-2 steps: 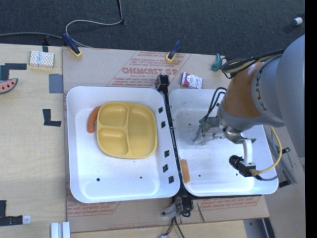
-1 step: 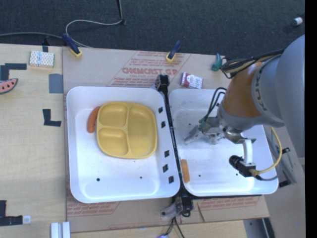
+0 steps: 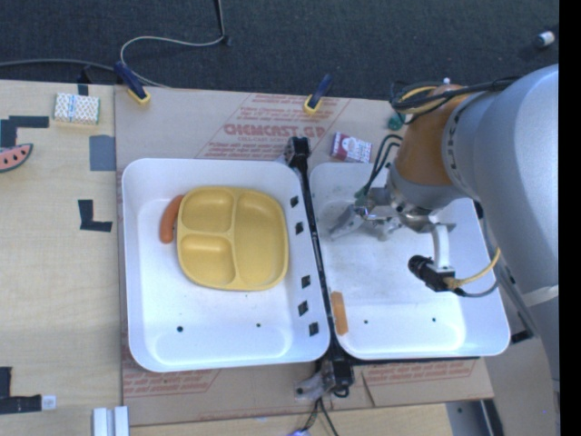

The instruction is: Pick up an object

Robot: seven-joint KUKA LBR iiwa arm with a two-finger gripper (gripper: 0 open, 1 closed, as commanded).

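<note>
My gripper (image 3: 363, 222) hangs over the upper left part of the right bin (image 3: 399, 330), low above the bin floor. It is open, and I see nothing between its fingers. A small orange carrot-like piece (image 3: 338, 312) lies at the right bin's left wall, well below the gripper. In the left bin (image 3: 218, 339) a yellow divided plate (image 3: 232, 237) lies flat. An orange sausage (image 3: 168, 218) rests against the plate's left rim.
The grey arm with its orange band (image 3: 427, 148) covers the right bin's upper right. A black cable connector (image 3: 431, 272) hangs below the wrist. A small red-and-white packet (image 3: 349, 147) lies on the cardboard behind the right bin. Clamps hold the bins' shared wall.
</note>
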